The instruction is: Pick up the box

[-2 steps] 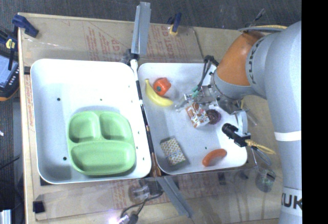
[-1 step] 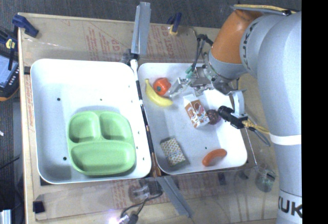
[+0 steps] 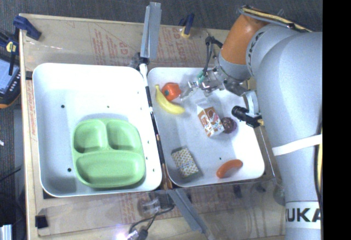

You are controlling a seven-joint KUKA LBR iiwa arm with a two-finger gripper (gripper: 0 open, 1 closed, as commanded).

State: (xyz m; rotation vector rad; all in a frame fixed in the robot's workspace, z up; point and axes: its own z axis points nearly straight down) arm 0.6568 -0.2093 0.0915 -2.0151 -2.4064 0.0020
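A small red-and-white printed carton box (image 3: 210, 121) lies flat at centre right of the frame, in the right white bin (image 3: 249, 170), just beside a dark round object (image 3: 228, 124). The metal end effector (image 3: 202, 83) hovers above it; its state cannot be told. It should be centred over the box before being lowered.

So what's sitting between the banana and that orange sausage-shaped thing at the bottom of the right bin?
In the camera view, the small box lies roughly between the banana and the orange piece, with bare bin floor either side.
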